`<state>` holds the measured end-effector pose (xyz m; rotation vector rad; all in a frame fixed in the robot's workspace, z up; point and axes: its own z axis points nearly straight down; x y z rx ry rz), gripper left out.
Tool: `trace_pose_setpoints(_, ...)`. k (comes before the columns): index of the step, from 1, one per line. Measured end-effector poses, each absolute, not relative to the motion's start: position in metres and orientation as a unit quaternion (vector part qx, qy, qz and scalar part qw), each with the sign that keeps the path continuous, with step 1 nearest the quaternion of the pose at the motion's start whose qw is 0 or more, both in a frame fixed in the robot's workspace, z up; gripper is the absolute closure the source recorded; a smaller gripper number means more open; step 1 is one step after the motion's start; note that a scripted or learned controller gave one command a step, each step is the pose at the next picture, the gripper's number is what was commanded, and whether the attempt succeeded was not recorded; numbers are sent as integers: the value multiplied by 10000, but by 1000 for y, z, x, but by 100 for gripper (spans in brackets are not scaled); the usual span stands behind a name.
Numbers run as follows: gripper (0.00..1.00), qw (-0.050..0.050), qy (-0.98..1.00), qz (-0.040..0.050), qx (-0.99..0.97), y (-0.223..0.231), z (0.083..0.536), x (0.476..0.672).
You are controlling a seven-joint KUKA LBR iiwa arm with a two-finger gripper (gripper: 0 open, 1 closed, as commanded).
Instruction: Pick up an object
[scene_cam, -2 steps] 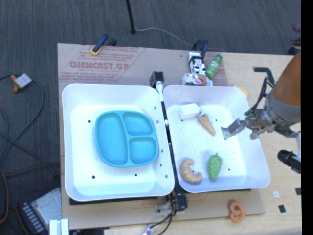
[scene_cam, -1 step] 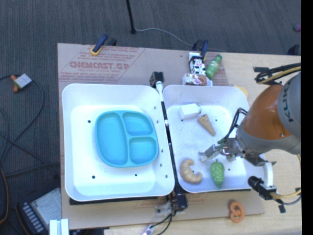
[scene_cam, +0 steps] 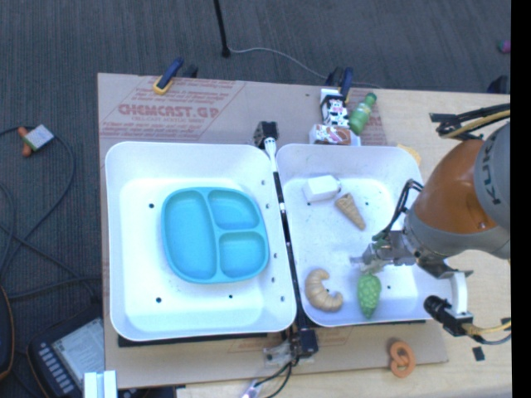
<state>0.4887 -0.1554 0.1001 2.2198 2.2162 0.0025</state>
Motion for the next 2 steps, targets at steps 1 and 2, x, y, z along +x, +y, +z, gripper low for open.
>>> trace_pose_setpoints(1,100,1,7077,3,7065,-106,150,539)
trace_pose_setpoints(2,100,-5,7077,-3,7065,-42,184,483)
